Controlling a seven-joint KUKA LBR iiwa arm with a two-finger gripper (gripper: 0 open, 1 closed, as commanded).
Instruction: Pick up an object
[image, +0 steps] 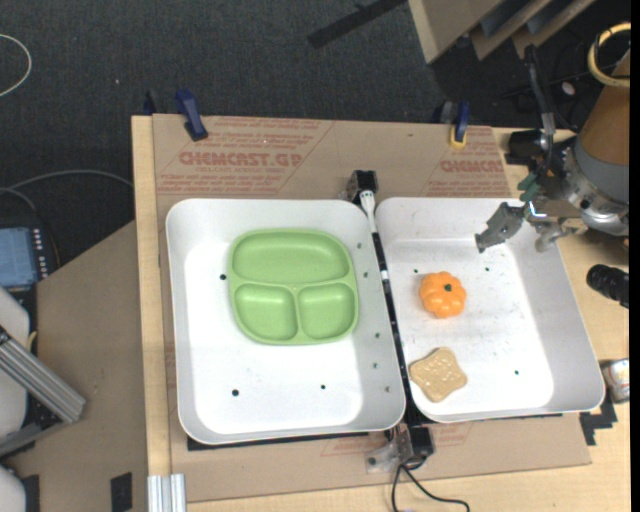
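Two white bins side by side on a brown board. Left bin (200, 380) holds a green divided plate (293, 285), lying flat in its upper half. Right bin (540, 340), landmark: arm (600, 160) comes in over its upper right corner. Gripper (520, 228) hangs over the bin's upper part, fingers spread, nothing between them. Orange pumpkin toy (443, 295) sits near the bin's middle, left of centre, below-left of the gripper, apart from it. Tan cracker-shaped piece (438, 374) lies by the bin's lower left corner, below the pumpkin, not touching.
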